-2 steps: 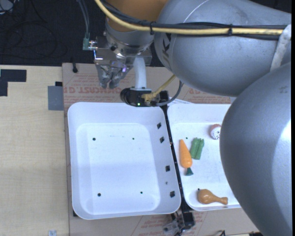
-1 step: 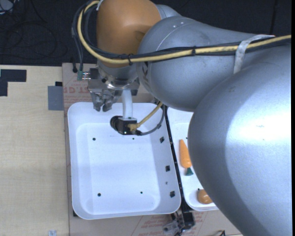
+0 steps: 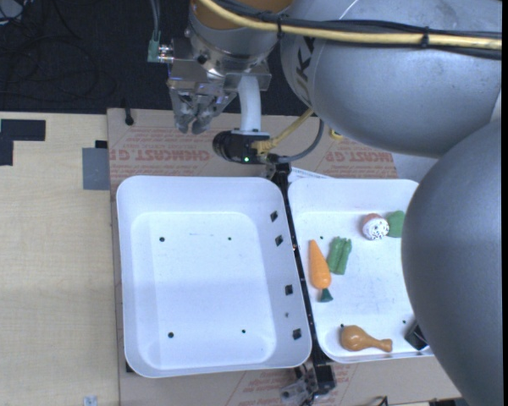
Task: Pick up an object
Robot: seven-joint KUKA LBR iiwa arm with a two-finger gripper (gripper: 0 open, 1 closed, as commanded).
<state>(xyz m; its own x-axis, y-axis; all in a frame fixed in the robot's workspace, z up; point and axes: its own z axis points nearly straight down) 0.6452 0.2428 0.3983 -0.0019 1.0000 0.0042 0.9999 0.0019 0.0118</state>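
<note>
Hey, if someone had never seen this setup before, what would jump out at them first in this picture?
Probably the huge grey arm filling the upper right, its gripper hanging above the far edge of the left bin. Next, the bright toys in the right bin: an orange carrot touching a green piece, a tan drumstick near the front, and a speckled white ball against another green piece.
</note>
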